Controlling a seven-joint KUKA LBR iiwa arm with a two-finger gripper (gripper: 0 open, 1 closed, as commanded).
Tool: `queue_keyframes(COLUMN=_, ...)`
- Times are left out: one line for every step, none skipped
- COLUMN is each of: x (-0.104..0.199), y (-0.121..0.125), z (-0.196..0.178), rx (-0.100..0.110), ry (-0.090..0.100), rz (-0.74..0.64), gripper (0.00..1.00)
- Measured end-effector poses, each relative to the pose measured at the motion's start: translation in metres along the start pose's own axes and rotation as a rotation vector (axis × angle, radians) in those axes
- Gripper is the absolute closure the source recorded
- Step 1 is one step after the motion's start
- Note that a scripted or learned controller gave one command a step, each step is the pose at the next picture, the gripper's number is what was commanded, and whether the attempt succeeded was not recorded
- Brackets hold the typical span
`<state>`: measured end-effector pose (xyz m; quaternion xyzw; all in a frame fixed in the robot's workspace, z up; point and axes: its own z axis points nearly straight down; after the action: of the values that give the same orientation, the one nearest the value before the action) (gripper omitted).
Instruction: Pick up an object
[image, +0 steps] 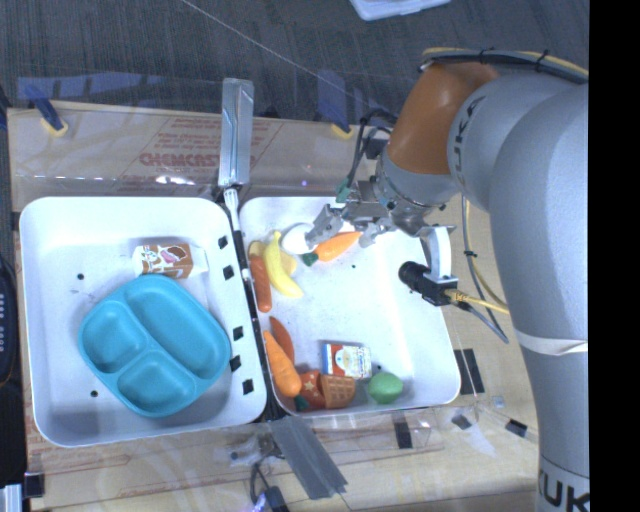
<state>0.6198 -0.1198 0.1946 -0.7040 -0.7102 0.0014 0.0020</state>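
You've got the grey two-finger gripper (342, 232) pinching a small orange toy carrot (334, 246) crosswise btwn its fingers, above the right white bin (425, 345) near the yellow banana (280, 266), prob lifted clear so it won't snag neighbours.

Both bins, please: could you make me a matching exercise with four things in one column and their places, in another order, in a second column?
Things:
1. blue divided plate
2. banana
3. green round object
4. small brown carton

Places:
A. right bin, near its front right corner
B. left bin, near its back wall
C. right bin, beside the divider, toward the back
D. left bin, filling its front part

Pairs: 1-D, 2-C, 3-A, 4-B
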Motion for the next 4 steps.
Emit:
queue_keyframes(x=-0.068, y=0.035, z=0.054, rx=0.002, ry=-0.001, rz=-0.056, gripper=0.0)
queue_keyframes(x=-0.086, y=0.045, z=0.088, rx=-0.024, ry=0.0, rz=-0.054, gripper=0.0)
queue_keyframes(x=-0.092, y=0.019, z=-0.039, rx=-0.018, ry=-0.007, rz=-0.101, gripper=0.0)
queue_keyframes(x=-0.089, y=0.036, z=-0.025, rx=-0.005, ry=-0.002, rz=-0.02, gripper=0.0)
